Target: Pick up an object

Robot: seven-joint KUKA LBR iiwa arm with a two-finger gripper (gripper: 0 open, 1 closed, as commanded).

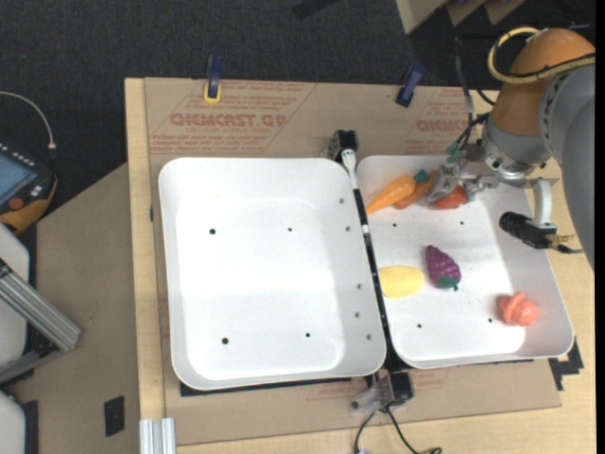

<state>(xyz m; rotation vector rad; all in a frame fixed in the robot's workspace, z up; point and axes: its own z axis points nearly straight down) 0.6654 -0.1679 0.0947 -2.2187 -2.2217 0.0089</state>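
A red toy at the right bin's far edge, beside the toy carrot, is covered by the gripper, whose grip can't be judged here, so the pick is treated as reached but unconfirmed, lift outstanding.

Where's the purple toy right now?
The purple toy lies in the right bin, near its middle, just right of the yellow toy and up-left of the pink one.
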